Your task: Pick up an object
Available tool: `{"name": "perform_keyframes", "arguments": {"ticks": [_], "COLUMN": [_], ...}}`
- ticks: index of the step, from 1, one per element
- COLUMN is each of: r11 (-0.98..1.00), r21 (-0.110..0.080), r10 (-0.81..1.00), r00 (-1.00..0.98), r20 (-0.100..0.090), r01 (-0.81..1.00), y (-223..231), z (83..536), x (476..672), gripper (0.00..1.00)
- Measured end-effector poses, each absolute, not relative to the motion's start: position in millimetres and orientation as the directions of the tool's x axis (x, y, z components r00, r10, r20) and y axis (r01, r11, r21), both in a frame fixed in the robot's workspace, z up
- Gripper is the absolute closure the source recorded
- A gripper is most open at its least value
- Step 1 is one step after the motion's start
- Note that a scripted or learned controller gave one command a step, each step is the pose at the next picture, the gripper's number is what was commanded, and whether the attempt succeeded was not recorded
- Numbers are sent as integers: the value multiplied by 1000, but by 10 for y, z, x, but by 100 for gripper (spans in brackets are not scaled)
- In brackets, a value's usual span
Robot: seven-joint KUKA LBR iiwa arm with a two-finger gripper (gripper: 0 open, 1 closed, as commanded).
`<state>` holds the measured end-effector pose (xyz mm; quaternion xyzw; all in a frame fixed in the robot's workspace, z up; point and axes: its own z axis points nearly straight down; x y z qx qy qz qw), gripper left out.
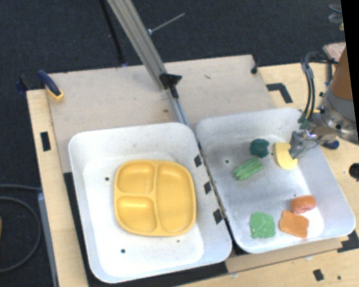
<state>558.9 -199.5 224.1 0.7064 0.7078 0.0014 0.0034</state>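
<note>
The gripper [296, 146] is hanging over the right bin [240, 230], its tips touching the yellow object [284, 156]; whether the jaws are gripping it I cannot tell. The object is lying just beside a dark green ball [259, 147].

Pale bench on a dark speckled floor

A tan board [210, 79] tops the wooden bench [53, 208]; an aluminium rail [139, 36] slants across it, and black cables [12, 214] loop on the carpet [33, 27] at left.
</note>
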Motion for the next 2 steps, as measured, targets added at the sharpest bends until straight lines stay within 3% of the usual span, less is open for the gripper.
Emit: {"name": "perform_keyframes", "arguments": {"ticks": [1,2], "r11": [3,8], "r21": [7,4], "r10": [1000,1000], "r00": [-3,-8], "r20": [-3,0], "r01": [1000,1000], "y": [-1969,-1436], "z": [2688,2766], "x": [5619,5703], "gripper": [100,100]}}
